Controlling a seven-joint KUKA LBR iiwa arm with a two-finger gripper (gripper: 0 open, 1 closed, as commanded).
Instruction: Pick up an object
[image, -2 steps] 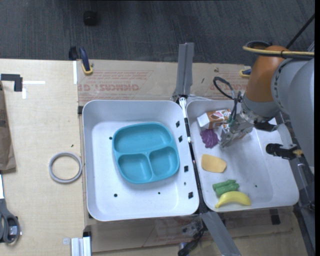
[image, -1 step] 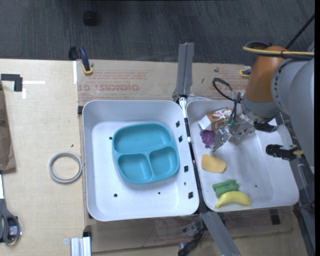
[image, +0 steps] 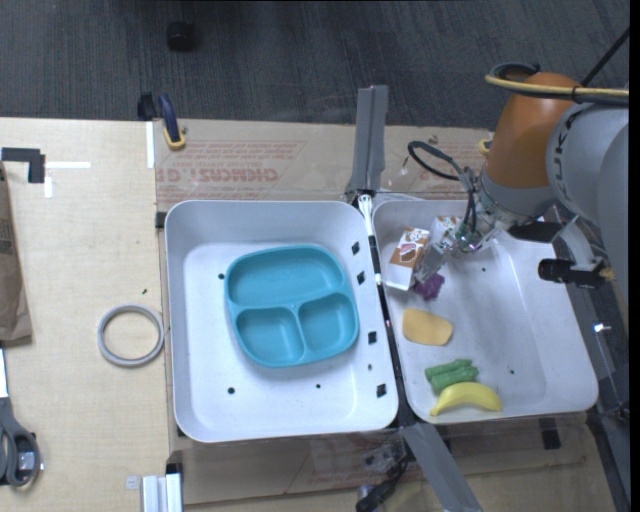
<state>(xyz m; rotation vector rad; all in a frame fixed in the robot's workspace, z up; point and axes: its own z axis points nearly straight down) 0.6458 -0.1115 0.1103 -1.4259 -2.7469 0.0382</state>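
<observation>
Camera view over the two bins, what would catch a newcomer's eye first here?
Probably the blue divided tray, lying alone in the left bin. Next, the grey arm with its orange band, reaching in from the right so its gripper is low in the right bin by a small snack packet. Nearer the front lie a banana and a green toy.

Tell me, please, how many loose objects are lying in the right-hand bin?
5: a small packet and a purple piece by the gripper at the back left, a yellow chip mid-left, a green item and banana in front. The arm may hide more.
</observation>
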